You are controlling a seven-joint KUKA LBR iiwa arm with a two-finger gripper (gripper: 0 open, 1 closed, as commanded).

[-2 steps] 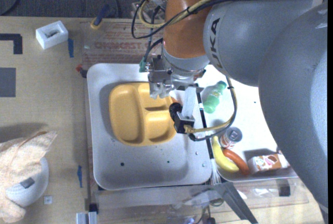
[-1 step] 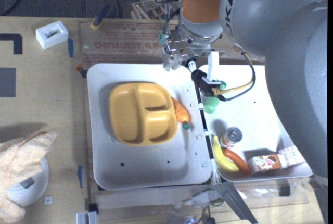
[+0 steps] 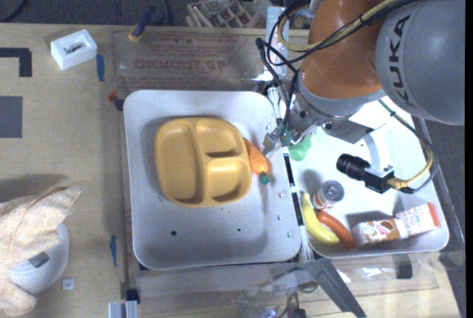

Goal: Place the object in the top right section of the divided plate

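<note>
Carrot (image 3: 256, 159) at 7 o'clock from pincer (image 3: 279, 137), touching plate (image 3: 201, 161) rim; long axis 11–5. Pincer state: cannot tell.

Gripper (image 3: 279, 137) fingertips too small and dark to read; gap unclear. Arm (image 3: 384, 35) cut off by top and right edges. Carrot (image 3: 257, 159) just below the jaws: contact with the plate (image 3: 201, 161) rim can't be resolved. Green object (image 3: 298, 151) just right of the jaws, partly hidden by the wrist, identity unclear. Carton (image 3: 392, 226) print blurred.
</note>
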